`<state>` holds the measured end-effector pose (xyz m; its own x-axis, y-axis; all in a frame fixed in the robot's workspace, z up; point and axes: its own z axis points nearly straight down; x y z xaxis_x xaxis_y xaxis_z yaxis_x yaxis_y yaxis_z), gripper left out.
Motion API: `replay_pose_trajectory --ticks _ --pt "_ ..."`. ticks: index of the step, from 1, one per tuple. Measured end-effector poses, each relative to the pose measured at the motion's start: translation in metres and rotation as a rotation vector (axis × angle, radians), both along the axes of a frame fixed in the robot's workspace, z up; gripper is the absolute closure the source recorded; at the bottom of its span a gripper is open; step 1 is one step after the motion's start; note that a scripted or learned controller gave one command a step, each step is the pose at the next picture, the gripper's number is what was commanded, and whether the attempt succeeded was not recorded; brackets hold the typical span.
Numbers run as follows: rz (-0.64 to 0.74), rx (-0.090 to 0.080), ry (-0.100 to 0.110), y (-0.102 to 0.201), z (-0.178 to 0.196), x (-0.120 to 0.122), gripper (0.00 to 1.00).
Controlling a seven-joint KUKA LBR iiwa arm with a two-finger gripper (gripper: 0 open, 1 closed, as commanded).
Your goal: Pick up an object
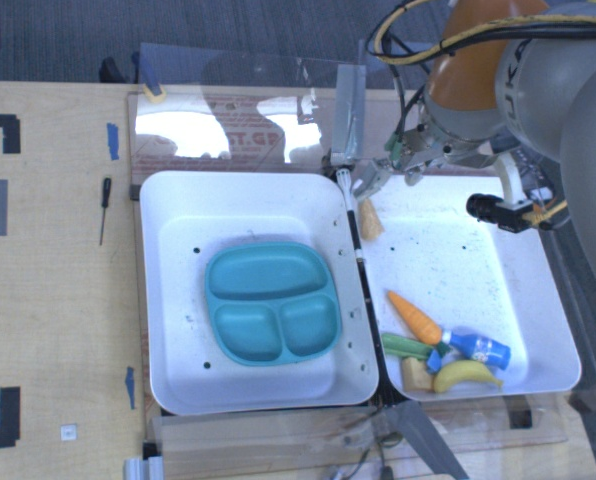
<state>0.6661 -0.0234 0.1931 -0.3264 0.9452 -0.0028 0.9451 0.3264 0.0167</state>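
My gripper (371,180) hangs over the far left corner of the right bin (538,298), close to the wall between the two bins. Just below it a small tan bread-like piece (370,221) lies against that wall; whether it touches the gripper is unclear. At the bin's near left lie an orange carrot (414,317), a green vegetable (406,347), a blue bottle (478,347), a yellow banana (464,374) and a tan chunk (415,373), all bunched together.
A teal divided plate (272,302) rests in the left bin (168,268). The grey arm with its orange band (483,38) and cables reaches in over the right bin's far edge. A black fitting (498,210) sticks out over the bin's far right.
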Motion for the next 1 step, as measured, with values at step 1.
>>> replay_pose_trajectory --ticks 1 --pt "0.187 -0.004 0.016 0.0212 -0.0079 -0.0716 0.00"
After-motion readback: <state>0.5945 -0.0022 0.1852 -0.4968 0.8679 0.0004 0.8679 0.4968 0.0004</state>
